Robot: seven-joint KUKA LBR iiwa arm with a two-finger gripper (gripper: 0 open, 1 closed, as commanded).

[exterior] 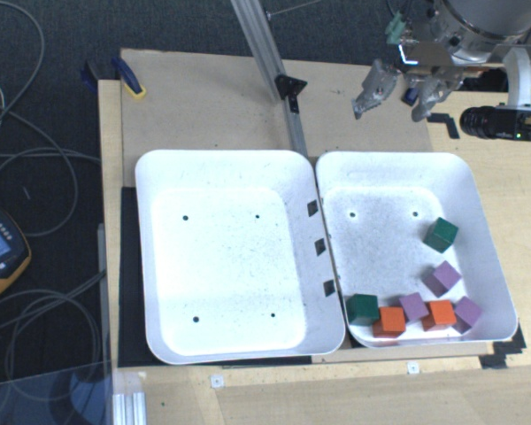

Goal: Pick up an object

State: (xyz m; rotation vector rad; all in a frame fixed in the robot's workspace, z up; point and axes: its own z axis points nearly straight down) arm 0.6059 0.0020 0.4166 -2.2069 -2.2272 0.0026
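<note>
The tool [396, 103] hangs above the worktop [212, 104] beyond the right bin [487, 237], fingers spread, holding nothing. 7 blocks lie in that bin. The lone green block [442, 235] looks the easiest grab: descend straight, fingers straddling opposite faces.

A pale wooden bench [203, 104] stands on dark carpet [35, 78] strewn with cables [18, 149]; a metal pole [261, 42] slants left of the gripper [394, 100].
</note>
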